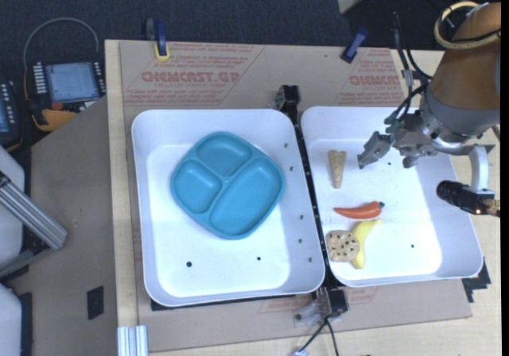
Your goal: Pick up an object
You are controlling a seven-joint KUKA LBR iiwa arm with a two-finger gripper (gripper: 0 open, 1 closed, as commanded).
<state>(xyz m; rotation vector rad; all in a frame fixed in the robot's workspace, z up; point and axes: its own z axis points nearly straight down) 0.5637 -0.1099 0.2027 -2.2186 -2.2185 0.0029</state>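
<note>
Red chili (357,210) long axis L-R, stem right, pincer (390,149) released above, nothing held

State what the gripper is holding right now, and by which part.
Nothing. The gripper hangs open above the right bin, apart from the cone, the red chili and the banana.

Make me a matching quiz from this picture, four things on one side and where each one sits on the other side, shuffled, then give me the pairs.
Things:
1. blue divided plate
2. red chili pepper
3. beige cone
4. cookie

Places:
A. right bin, near its front left corner, beside the yellow banana
B. middle of the left bin
C. right bin, just above the banana
D. right bin, far left part, to the left of the claw

Pairs: 1-B, 2-C, 3-D, 4-A
</note>
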